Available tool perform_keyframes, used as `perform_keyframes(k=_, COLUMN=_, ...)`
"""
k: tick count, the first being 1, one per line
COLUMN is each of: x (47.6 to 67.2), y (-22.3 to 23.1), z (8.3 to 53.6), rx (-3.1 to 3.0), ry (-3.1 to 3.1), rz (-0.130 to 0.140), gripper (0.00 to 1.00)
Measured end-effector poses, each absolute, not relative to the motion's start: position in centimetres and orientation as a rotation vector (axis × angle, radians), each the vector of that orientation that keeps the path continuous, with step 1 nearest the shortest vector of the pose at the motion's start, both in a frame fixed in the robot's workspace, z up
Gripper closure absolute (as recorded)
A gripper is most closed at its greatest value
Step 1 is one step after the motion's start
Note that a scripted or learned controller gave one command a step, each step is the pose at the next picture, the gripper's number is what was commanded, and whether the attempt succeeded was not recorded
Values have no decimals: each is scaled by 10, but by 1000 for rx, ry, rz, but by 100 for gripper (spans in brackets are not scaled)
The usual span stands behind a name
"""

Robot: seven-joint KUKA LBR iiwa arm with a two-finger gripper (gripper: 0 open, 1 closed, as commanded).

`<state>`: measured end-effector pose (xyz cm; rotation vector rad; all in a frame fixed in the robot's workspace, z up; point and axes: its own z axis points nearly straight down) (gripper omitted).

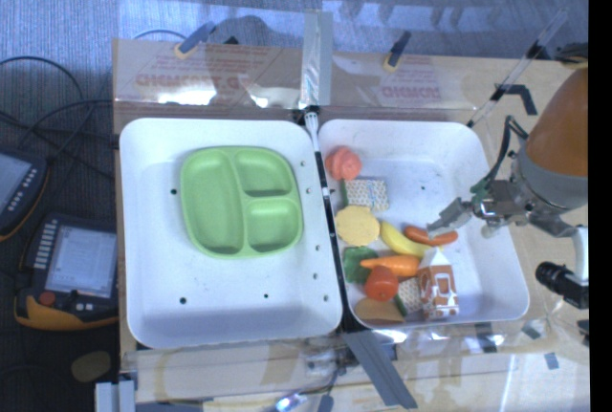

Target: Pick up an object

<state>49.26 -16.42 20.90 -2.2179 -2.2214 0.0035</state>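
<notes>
While poised over the right shallow white plastic bin (497, 171), two-finger metal gripper (449, 215) on grey arm with orange band (564, 138): finger spread not discernible, nothing seen between them. Just below the tips: small orange carrot-shaped toy (430, 234), beside curved yellow banana toy (400, 238). Also in right bin: round pink-orange fruit (343, 162), yellow round disc (357, 226), red tomato toy (381, 285), small white-and-orange carton (439, 290). Left white bin (153, 305): light green three-compartment plastic tray (242, 200), lying flat.
</notes>
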Motion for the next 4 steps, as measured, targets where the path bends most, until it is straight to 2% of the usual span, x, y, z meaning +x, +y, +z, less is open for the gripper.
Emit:
perform_keyframes(k=1, x=506, y=-150, z=93, rx=-2312, ry=-2131, rz=-3, gripper=0)
perform_keyframes(k=2, x=574, y=-162, z=90, rx=-2355, ry=-2097, rz=-8, gripper=0)
perform_keyframes(k=3, x=574, y=-161, z=99, rx=-2353, ry=-2097, rz=-8, gripper=100)
perform_keyframes(k=4, x=595, y=-128, z=232, rx=-2384, ry=-2048, rz=6, gripper=100)
